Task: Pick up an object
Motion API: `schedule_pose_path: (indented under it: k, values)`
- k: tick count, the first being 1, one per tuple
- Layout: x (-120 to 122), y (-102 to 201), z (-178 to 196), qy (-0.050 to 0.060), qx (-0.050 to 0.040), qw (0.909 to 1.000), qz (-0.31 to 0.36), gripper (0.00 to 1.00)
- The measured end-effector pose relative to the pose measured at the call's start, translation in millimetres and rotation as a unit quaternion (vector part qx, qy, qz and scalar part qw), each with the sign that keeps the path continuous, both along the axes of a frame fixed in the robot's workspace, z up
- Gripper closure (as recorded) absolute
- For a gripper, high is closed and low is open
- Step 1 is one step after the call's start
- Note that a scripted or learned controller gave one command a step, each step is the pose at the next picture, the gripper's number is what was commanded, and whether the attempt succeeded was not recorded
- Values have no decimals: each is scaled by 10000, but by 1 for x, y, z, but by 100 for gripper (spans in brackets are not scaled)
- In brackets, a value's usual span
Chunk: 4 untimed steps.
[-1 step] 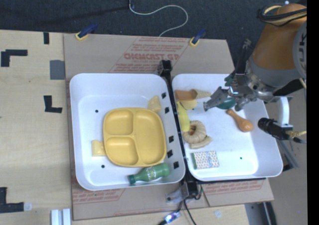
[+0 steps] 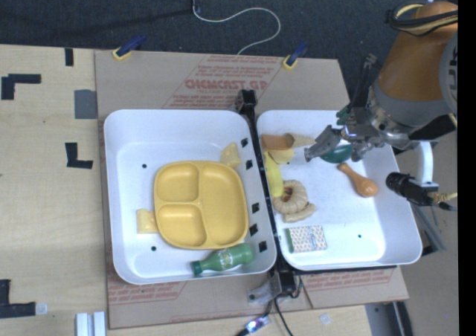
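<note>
Two white bins sit side by side; the gripper [image 2: 336, 150] hangs over the right bin [image 2: 387, 241], its fingers spread apart around a teal object [image 2: 341, 153] lying on the bin floor. Just right of that object lies a wooden drumstick-shaped toy [image 2: 358, 180]. Left of it rest a croissant-like piece [image 2: 277, 140], a banana [image 2: 274, 176] and a braided pastry [image 2: 292, 200]. Further off, the left bin [image 2: 123, 178] holds a yellow divided plate [image 2: 201, 203] and a green bottle [image 2: 223, 259].

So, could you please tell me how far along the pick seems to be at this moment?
Done: the gripper has reached the right bin and sits low by a teal object. In hand: nothing visibly; whether the jaws grip it can't be told. Left: securing and lifting an object; the green bottle and yellow plate lie in the left bin.
</note>
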<state>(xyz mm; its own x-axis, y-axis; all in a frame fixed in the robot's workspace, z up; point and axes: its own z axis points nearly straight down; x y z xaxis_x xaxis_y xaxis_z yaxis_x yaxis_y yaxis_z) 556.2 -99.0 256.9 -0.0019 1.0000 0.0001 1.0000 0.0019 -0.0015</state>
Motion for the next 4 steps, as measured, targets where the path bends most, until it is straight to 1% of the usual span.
schedule_pose_path:
  k: [1, 2, 3, 4]
  values:
    - [-5, -5, -46, 19, -2, 10000, -6, 0]
    - [-5, 2, -91, 27, 1, 10000, -1, 0]
    - [4, 2, -148, 19, -1, 10000, -1, 0]
    - [4, 3, -174, 7, -2, 10000, 1, 0]
